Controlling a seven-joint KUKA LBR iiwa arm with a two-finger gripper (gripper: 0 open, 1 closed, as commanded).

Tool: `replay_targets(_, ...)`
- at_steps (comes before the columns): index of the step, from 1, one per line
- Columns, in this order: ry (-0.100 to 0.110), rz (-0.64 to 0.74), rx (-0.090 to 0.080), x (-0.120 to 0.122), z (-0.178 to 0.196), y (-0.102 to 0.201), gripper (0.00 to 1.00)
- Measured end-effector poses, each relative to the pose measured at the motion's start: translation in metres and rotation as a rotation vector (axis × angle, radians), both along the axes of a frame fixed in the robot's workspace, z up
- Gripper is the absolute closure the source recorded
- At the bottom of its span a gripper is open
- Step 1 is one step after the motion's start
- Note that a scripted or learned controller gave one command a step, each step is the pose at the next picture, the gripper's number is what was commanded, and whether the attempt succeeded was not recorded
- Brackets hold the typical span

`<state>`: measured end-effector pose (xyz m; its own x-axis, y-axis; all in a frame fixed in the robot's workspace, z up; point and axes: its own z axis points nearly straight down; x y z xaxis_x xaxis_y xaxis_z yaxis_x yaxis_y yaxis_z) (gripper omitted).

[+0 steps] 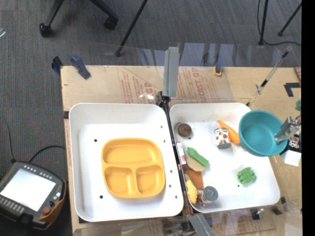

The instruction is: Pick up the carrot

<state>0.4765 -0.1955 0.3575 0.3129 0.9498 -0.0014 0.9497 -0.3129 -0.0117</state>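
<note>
Carrot [229,131] lies in right bin [261,191], wedged between small can [222,138] and teal bowl [261,132]; hand [290,128] pinching bowl rim, so release first, then approach carrot's exposed upper end.

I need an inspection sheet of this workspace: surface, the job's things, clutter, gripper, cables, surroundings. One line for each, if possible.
Surface: bench with left bin and right bin side by side.
Job's things: carrot lies in the right bin, partly under the teal bowl, beside a small can.
Clutter: yellow divided tray in the left bin; in the right bin a brown round piece, green pieces, a corn cob and a grey tin.
Gripper: gripper at the bowl's right rim; fingers unclear.
Cables: black cable on the floor by the pendant.
Surroundings: carpet, chair base, stand legs.
</note>
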Motion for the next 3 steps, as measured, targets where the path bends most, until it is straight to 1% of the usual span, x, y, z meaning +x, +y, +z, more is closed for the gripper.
replay_targets(1, -0.007, 0.319, 0.001, 0.017, 0.046, -0.002, 1.0)
replay_targets(2, -0.006, 0.696, 0.006, 0.0, 0.011, -0.017, 1.0)
replay_targets(3, -0.01, 0.997, 0.005, 0.014, 0.038, -0.016, 1.0)
